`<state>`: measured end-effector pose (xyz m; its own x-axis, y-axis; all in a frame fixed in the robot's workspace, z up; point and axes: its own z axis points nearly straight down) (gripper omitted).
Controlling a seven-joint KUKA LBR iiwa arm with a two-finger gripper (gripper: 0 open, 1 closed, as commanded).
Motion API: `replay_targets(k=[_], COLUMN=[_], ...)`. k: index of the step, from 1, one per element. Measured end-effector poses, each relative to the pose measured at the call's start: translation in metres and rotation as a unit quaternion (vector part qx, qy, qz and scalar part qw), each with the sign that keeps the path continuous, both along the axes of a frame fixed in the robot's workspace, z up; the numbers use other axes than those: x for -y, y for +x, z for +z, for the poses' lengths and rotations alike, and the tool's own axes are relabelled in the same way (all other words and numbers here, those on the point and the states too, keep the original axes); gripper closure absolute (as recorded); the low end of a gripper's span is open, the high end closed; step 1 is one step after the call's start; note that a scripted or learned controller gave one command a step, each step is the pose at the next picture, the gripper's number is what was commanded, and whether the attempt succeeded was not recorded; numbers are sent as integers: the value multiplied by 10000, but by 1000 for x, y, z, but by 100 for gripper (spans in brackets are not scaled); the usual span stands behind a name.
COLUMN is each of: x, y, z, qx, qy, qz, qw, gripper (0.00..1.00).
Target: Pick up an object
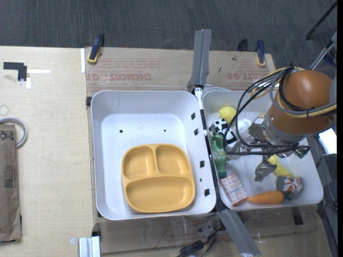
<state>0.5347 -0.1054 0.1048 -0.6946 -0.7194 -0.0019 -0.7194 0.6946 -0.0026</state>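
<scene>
Your arm is down inside the right bin (316, 194) with the gripper (263, 171) low over the bin floor, so you are at the approach stage of the pick: nothing reads as lifted or carried yet. You cannot tell from this slant whether the gripper is spread or closed, since its tip is dark, small and partly masked by the wrist and cables. The likeliest target is the yellow banana-like piece (281, 167) lying just beside the gripper on its outer side, apparently touching or almost touching it. Just past that, toward the bin's near corner, sits a small orange-and-white can (290, 185), and in front of the gripper, along the near wall, lies a carrot (265, 198) with a red-and-white packet (233, 189) next to it. Behind the gripper, toward the bin divider, you have a green bottle (217, 153), a black-and-white toy (218, 126) and a yellow lemon-like thing (228, 113). The next move, as you should judge it, calls for settling the tip squarely over one item and closing on it alone; the can and carrot crowd that corner and could be nudged or caught along with it. Well off across the divider, the left bin (102, 143) holds a yellow divided plate (158, 178), out of your way.
</scene>
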Motion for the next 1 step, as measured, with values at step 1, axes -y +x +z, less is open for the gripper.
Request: replay_targets(k=[1], x=[50], y=[-44], z=[28], qx=[-12], qy=[12], qz=[1276], qw=[9918], gripper=[0])
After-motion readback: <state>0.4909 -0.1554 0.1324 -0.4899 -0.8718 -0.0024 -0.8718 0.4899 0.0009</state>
